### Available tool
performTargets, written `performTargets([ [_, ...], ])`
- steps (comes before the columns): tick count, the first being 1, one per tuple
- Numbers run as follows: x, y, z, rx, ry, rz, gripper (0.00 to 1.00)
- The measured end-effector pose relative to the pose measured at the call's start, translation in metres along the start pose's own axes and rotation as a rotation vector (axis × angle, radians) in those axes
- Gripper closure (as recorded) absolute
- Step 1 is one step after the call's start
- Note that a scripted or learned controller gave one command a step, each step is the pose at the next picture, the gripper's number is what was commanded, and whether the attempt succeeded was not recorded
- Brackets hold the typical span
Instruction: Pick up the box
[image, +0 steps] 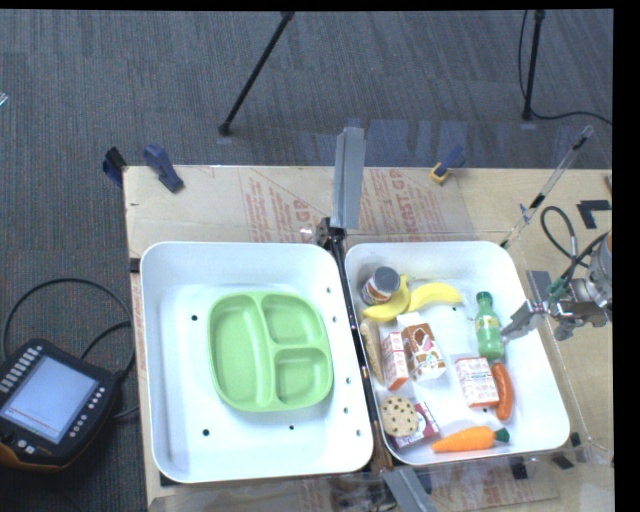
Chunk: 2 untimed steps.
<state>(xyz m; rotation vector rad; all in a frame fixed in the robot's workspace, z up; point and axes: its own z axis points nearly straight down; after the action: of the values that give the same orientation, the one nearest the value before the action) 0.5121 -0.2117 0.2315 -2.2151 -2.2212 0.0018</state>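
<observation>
Several small boxes lie in the right bin (520, 262). A white and red carton (424, 350) stands mid-bin with a red box (395, 360) leaning against its left side. A flatter red and white box (476, 382) lies further right. My gripper (541, 324) hovers over the bin's right rim, beside the green bottle (488, 328). Its fingers are spread open with nothing between them. It is well to the right of the boxes and touches none of them.
The right bin also holds a can (381, 285), a banana (425, 298), a cookie (398, 414), a carrot (465, 439) and a sausage (502, 391). The left bin (170, 290) bears a green divided plate (270, 350). A tablet (45, 400) lies on the floor at the left.
</observation>
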Motion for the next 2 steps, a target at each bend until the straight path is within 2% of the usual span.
performTargets([
  [1, 0.000, 0.000, -0.008, 0.002, 0.002, 0.000, 1.00],
  [2, 0.000, -0.027, -0.147, -0.002, -0.003, 0.239, 1.00],
])
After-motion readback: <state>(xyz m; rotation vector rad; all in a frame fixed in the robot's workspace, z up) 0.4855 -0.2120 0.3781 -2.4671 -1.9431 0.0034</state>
